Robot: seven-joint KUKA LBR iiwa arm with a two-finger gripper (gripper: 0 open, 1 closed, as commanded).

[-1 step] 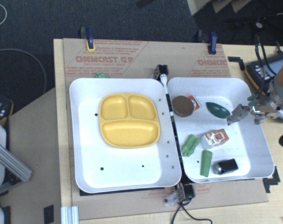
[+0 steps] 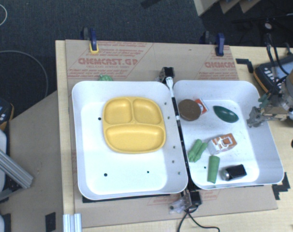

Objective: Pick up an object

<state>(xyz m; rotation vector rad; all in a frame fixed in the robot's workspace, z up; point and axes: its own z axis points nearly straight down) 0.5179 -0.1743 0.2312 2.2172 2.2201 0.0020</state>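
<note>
The right bin (image 2: 262, 144) holds a brown round disc (image 2: 189, 109), a dark green oval (image 2: 226, 113), an orange and white packet (image 2: 223, 142), two green sticks (image 2: 197, 150), a green cylinder (image 2: 213, 168) and a black and silver block (image 2: 233, 172). My gripper (image 2: 260, 115) hangs over the right rim of this bin, to the right of the dark green oval. Nothing shows between its fingers.
A yellow divided plate (image 2: 134, 124) lies in the left bin (image 2: 88, 144). Blue clamps (image 2: 92, 38) (image 2: 220, 43) hold the cardboard sheet at the back edge. Cables and a grey device sit at the far right, behind the arm.
</note>
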